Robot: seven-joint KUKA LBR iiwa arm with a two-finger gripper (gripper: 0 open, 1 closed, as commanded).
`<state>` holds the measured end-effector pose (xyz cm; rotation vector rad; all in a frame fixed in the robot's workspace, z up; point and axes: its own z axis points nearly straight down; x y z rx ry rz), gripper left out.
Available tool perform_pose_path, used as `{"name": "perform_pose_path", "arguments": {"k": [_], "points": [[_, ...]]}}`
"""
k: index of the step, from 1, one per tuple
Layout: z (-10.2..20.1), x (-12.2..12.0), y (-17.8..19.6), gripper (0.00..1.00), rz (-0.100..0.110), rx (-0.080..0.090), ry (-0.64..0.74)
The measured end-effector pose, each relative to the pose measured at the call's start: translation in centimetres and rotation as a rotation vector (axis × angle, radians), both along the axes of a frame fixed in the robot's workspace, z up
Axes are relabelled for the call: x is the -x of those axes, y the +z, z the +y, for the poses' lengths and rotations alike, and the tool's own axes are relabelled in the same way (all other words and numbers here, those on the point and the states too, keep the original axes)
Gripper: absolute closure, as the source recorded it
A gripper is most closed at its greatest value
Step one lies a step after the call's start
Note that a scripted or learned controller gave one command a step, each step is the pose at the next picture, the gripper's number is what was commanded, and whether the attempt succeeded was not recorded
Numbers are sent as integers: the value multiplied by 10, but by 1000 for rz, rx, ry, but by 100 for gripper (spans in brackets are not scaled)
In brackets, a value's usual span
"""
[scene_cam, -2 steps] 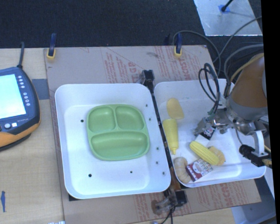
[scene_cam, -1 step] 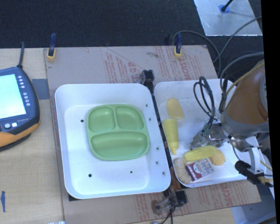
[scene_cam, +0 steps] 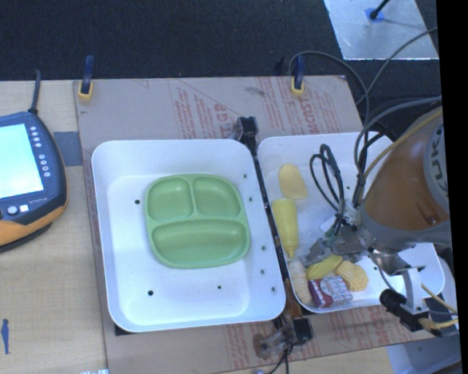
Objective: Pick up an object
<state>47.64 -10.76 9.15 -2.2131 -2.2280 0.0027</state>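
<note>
Right-hand bin (scene_cam: 295, 147), lower half: a cluster of small toy food pieces under the gripper (scene_cam: 334, 245).

Item 1. Yellow banana-like piece (scene_cam: 326, 265), lying just below the gripper's tip. Likely light hollow plastic, stiff, smooth and curved, so prone to slip; best taken across its narrow middle.

Item 2. Yellow ridged piece (scene_cam: 353, 274), possibly corn, touching the banana-like piece on its right. Probably light and rigid; the ridges may give some grip.

Item 3. Red-and-white packet-like item (scene_cam: 331, 292), against the bin's near wall, just below items 1 and 2. Flat top, perhaps soft; hard to take from above.

Item 4. Long pale yellow piece (scene_cam: 285, 226), along the bin's left wall, well apart from the cluster. Stiff-looking, slender; take it across its width, though the wall crowds one side.

Item 5. Rounded pale yellow piece (scene_cam: 292, 181), beyond item 4, lying free. Smooth and domed, likely slippery.

Gripper state: cannot tell; the tip is a dark tangle of metal and shadow.

Left-hand bin (scene_cam: 113, 175): one green divided plate (scene_cam: 196, 221), centred, wide and shallow, a poor fit for a narrow hold.

Hidden or unclear: the arm's orange-banded wrist (scene_cam: 402, 190) and black cables (scene_cam: 329, 175) cover the bin's right portion. A pale item (scene_cam: 299, 280) by the lower left wall is too indistinct to name.
</note>
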Motion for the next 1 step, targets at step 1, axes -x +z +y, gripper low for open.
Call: {"name": "perform_pose_path", "arguments": {"k": [1], "points": [[-92, -64, 66, 0, -1, 1, -5]]}}
